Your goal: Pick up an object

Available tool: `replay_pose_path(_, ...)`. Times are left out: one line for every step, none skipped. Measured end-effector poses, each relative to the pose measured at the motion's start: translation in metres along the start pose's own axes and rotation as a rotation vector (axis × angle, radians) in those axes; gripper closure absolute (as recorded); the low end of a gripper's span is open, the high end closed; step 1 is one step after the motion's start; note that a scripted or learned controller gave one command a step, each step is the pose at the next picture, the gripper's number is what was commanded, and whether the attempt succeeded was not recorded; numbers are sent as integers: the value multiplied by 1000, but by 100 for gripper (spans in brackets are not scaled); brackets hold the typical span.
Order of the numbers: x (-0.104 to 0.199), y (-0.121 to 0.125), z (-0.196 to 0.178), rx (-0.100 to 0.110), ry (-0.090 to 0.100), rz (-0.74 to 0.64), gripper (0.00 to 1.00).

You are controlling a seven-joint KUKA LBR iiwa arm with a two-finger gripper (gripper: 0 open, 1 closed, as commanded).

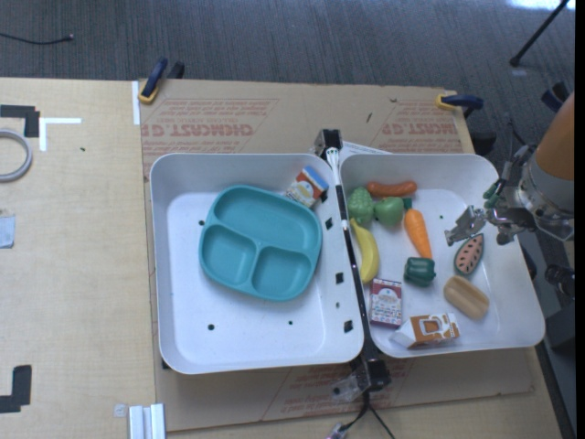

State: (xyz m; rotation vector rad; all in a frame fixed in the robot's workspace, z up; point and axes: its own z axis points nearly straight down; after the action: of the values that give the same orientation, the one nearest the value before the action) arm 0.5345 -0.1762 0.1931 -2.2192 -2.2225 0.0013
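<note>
My gripper [471, 222] hangs over the right bin [512, 337], just above the watermelon slice [469, 254]. Its fingers appear spread apart, with nothing between them. Step in hand, as I judge it: approach, before any grasp. The slice lies near the bin's right wall, beside the carrot [418, 232], with the bread roll [466, 296] just below. Next move calls for a straight descent centred on the slice, then closing across its narrow width without nudging the roll.
</note>
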Motion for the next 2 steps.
replay_pose_path(52,31,101,0,0,2,0)
replay_pose_path(51,31,91,0,0,4,100)
